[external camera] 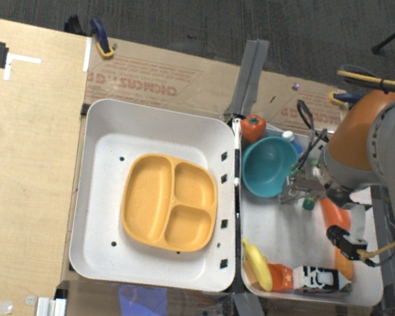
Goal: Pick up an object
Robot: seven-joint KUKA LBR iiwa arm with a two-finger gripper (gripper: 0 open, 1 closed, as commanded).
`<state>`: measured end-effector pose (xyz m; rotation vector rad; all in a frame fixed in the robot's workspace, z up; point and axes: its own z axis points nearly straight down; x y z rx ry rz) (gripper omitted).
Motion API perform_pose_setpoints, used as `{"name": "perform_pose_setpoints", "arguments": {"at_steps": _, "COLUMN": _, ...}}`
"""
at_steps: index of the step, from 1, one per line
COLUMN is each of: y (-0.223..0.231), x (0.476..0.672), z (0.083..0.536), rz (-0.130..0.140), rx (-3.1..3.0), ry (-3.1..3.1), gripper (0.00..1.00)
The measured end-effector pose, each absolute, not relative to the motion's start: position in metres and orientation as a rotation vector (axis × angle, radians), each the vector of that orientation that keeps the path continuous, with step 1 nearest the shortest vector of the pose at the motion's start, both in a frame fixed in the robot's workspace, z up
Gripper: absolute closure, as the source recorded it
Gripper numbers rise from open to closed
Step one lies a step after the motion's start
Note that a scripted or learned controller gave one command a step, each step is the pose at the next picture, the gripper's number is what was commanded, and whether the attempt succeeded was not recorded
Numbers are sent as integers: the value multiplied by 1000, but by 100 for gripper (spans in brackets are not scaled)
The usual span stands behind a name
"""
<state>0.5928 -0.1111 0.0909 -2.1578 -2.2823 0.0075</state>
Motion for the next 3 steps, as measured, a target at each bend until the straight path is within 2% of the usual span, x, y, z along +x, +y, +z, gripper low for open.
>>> {"name": "perform_pose_setpoints", "arguments": {"at_steps": 1, "y": -111, "x": 558, "z": 90, "rz": 9, "rx": -2457, "ry": -1953, "gripper": 100}}
{"name": "perform_pose_setpoints", "arguments": {"at_steps": 2, "y": -96, "x": 537, "z": 90, "rz": 9, "rx": -2728, "ry": -1552, "gripper": 100}}
{"name": "perform_pose_setpoints", "arguments": {"at_steps": 3, "y": -186, "x": 590, "z": 112, "rz": 4, "rx": -2775, "ry": -1474, "gripper": 100}}
